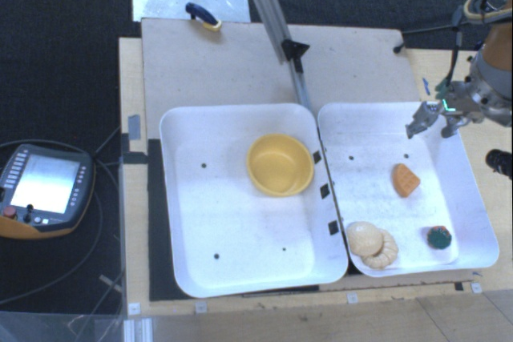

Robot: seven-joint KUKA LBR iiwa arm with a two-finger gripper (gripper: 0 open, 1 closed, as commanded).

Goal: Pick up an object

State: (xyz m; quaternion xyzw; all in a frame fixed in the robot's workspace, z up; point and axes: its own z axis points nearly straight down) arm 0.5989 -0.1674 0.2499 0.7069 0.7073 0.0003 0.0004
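My gripper (433, 122) hangs over the upper right corner of the right bin (361, 132), near its far rim, with my arm (497, 68) coming in from the right edge. The two dark fingers (418, 124) stand spread apart with nothing between them, so I am wide and holding nothing. Below me in the same bin lies an orange wedge (405, 179), well apart from the fingertips, toward the right wall. Farther down, near the front right corner, sits a small dark green ball (438, 236). At the front left corner of this bin rests a pale cream piece (373, 243), rounded and lumpy, just beside the wall that meets the other bin. The left bin (200, 236) touches the right one along their shared edge, and it holds a yellow bowl (280, 164), upright, in its upper right part. Behind the bins a metal pole (268, 0) slants down toward the gap between them, with a black clamp (294, 50) on it. A small blue and yellow tool (203, 15) lies on the board behind the left bin. Off the bench to the left rests a pendant (44, 188) with a lit screen.
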